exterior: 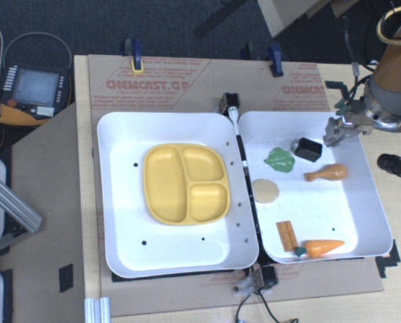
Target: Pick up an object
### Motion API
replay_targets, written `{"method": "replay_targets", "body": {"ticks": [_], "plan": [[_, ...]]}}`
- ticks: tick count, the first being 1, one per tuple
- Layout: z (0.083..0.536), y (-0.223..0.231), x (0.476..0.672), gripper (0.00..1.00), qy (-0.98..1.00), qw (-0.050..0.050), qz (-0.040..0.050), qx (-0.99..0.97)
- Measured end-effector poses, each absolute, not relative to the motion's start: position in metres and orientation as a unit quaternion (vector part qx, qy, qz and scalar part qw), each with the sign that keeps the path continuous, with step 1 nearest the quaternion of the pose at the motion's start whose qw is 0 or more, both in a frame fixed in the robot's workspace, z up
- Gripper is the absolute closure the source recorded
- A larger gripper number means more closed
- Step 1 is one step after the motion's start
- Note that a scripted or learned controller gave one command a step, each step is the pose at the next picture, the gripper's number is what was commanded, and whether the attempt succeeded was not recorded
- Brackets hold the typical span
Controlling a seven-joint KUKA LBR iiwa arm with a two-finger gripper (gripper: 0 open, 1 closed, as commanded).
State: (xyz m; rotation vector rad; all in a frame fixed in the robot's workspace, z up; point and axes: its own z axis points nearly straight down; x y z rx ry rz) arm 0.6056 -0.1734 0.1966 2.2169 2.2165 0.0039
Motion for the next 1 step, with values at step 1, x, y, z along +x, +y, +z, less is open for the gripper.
{"method": "replay_targets", "body": {"ticks": [1], "plan": [[0.2028, -0.1734, 0.6062, 1.0, 0.707, 0.002, 0.0006, 0.707]]}}
